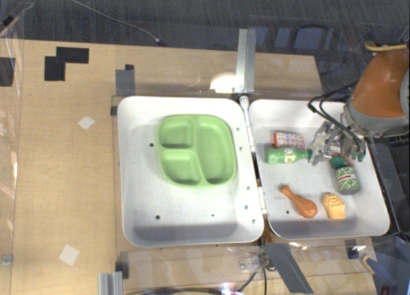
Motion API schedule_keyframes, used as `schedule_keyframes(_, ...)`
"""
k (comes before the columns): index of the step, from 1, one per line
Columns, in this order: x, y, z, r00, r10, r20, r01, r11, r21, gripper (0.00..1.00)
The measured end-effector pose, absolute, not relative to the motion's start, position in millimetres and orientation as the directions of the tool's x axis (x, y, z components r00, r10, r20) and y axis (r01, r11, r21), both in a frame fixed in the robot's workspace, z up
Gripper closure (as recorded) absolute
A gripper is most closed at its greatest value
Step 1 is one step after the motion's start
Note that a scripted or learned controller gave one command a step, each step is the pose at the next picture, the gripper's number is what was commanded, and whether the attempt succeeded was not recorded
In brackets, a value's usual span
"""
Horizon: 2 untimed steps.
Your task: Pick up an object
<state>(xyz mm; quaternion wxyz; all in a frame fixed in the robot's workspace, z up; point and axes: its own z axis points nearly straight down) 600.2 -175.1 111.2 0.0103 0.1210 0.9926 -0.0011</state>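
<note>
We see the gripper (330,148) low in the right bin (378,223), fingers apart, gripping nothing, between green bottle (287,155) and jar (346,179). Can (289,139) near far edge; drumstick (299,201), fries (334,206) near front. Green tray (195,150) in left bin (138,217).
</note>
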Motion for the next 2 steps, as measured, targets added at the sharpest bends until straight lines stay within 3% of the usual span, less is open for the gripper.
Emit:
schedule_keyframes(1, 579.0, -129.4, 191.3, -0.923, 0.384, -0.014, 0.384, 0.923, 0.004, 1.00)
schedule_keyframes(2, 488.6, -116.8, 214.0, -0.856, 0.516, -0.007, 0.516, 0.856, 0.003, 1.00)
